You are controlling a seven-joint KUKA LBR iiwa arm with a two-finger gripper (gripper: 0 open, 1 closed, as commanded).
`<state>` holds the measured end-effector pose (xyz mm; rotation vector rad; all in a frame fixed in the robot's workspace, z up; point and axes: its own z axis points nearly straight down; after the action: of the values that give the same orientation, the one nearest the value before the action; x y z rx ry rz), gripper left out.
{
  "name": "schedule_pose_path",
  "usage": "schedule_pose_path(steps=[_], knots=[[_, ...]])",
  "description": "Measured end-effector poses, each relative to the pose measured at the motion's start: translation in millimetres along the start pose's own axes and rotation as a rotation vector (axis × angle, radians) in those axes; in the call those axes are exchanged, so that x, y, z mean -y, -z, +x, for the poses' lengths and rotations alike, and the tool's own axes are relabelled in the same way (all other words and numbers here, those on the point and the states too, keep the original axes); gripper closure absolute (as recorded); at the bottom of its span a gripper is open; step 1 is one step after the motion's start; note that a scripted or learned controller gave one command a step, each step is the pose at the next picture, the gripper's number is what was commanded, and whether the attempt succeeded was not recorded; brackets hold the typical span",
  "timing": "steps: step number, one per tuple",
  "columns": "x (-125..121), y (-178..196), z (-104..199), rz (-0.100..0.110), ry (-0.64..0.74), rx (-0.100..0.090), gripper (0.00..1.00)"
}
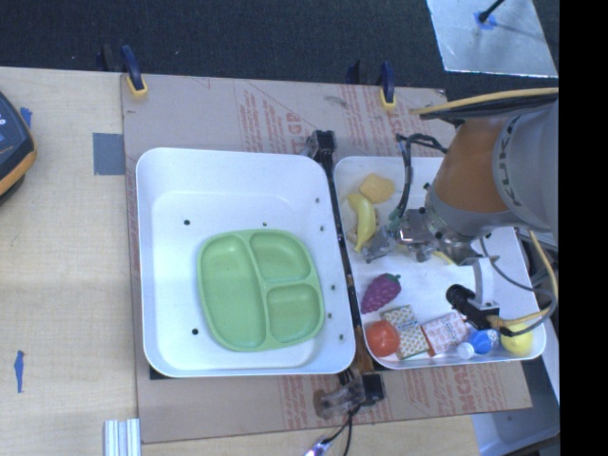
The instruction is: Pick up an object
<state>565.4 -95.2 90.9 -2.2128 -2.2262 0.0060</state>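
Jaws state, honestly can't tell; the gripper (380,245) sits low in the right bin (532,350), grey tip touching the banana (363,218). Purple grapes (380,292) lie just below it, tomato (382,338) further down, and the green plate (259,289) is off left in the other bin (161,255).

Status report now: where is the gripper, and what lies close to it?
Gripper low in right bin, beside banana. No object seen between fingers. Purple grapes and tomato nearby; green tray in left bin.
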Motion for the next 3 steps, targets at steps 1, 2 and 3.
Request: schedule_pose_path(steps=[1, 2, 3], knots=[[-65, 2, -5, -0.003, -0.002, -0.001, 0.0], [-90, 1, -9, 0.005, 0.001, 0.0, 0.0], [-73, 1, -48, 0.0, -0.003, -0.001, 0.0]])
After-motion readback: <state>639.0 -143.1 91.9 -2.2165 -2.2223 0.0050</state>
